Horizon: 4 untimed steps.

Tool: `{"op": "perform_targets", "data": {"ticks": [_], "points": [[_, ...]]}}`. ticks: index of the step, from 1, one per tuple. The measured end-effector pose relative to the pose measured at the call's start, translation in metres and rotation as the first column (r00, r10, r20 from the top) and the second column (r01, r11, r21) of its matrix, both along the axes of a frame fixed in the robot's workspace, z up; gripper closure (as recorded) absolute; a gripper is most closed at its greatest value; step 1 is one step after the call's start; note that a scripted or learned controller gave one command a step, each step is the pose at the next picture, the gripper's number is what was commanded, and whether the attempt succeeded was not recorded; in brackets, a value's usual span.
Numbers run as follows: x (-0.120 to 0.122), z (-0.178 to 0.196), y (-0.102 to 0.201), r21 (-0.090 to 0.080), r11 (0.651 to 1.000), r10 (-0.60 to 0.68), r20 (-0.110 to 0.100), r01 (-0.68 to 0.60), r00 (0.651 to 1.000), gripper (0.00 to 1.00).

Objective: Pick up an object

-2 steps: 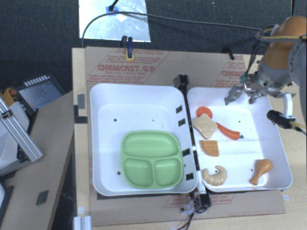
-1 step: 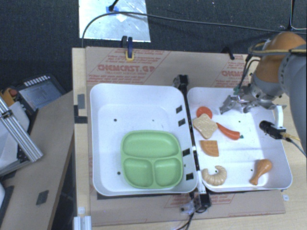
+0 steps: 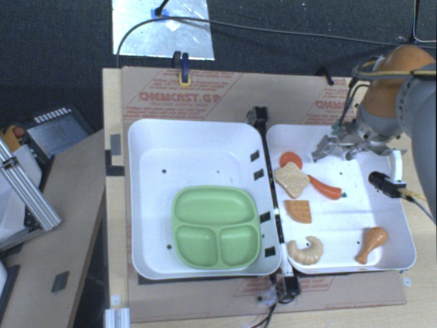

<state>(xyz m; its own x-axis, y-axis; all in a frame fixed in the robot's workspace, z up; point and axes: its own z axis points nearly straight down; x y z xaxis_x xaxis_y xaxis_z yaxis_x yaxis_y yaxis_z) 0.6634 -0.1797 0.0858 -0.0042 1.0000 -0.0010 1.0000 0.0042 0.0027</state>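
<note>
Camera view: the gripper (image 3: 339, 147), upper right, is spread open and holds nothing; it should center over the chili (image 3: 324, 187) before descending.

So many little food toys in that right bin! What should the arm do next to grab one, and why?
Probably move the gripper a little toward the camera and down over the carrot. The gripper hovers at the far side of the right bin with nothing between its fingers, and the carrot lies close below it, apart from the bread slice.
</note>
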Motion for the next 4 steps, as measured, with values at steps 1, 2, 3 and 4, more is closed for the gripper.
{"op": "perform_targets", "data": {"ticks": [1, 2, 3, 4], "points": [[0.001, 0.012, 0.0, -0.001, 1.0, 0.002, 0.004, -0.002, 1.0, 1.0], [-0.001, 0.075, 0.002, 0.0, 1.0, 0.0, 0.003, 0.0, 1.0, 1.0], [0.002, 0.141, 0.001, -0.001, 1.0, 0.001, 0.006, -0.001, 1.0, 1.0], [0.003, 0.186, 0.001, 0.0, 1.0, 0.002, 0.002, -0.002, 1.0, 1.0]]}}
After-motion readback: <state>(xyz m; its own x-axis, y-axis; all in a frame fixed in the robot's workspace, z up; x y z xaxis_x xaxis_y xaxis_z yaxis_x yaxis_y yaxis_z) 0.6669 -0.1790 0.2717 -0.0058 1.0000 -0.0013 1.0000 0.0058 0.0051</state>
